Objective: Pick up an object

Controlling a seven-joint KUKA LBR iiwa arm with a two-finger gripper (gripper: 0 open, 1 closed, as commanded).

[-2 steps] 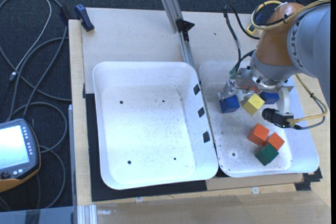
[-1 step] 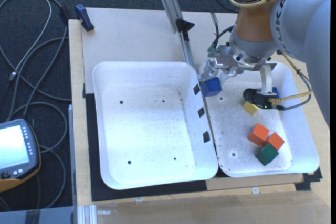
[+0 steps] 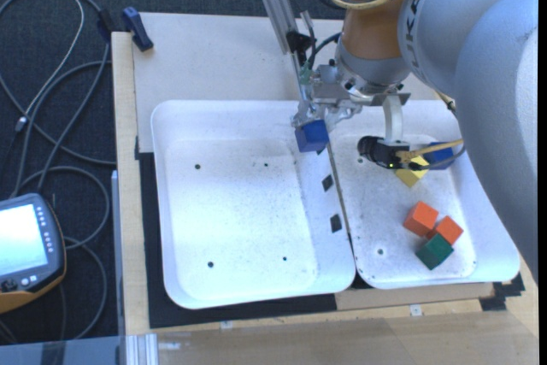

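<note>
Now I would lift straight up, slowly, keeping clear of the ridge where the two white bins (image 3: 325, 184) meet, so nothing knocks the grip. My claw (image 3: 314, 117) sits near the tabletop's far edge, fingers narrowed on the blue cube (image 3: 312, 136), which hangs between them above that ridge; the grip looks shallow to me.

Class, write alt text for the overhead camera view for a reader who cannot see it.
A grey robot arm's gripper holds a small blue cube above the divide between two shallow white bins. Two orange blocks and a green block lie in the right bin.
</note>
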